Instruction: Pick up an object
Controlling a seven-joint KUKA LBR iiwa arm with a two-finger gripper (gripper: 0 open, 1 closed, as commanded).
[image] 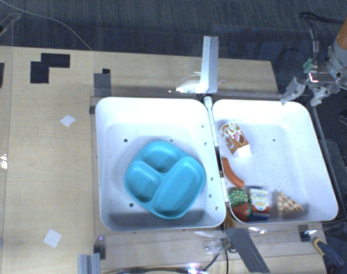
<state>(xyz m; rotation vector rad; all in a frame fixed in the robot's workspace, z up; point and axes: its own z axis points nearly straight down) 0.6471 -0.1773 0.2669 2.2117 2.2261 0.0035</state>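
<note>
In the right bin [287, 153], several small toy foods lie along the left and front sides. A brown-and-white pastry piece [235, 138] is near the divider, with an orange sausage [233, 173] below it. Along the front wall lie a green-and-red vegetable [239, 203], a small printed packet [259, 201] and a tan wedge [288, 204]. My gripper [303, 94] hangs over the right bin's far right corner, well away from all of them. It is open, and nothing sits between its fingers [289, 91].
A blue divided plate [165, 178] lies in the left bin [111, 153]. A metal post [210, 64] stands behind the divider between the bins. The light wooden bench [42, 170] stretches to the left.
</note>
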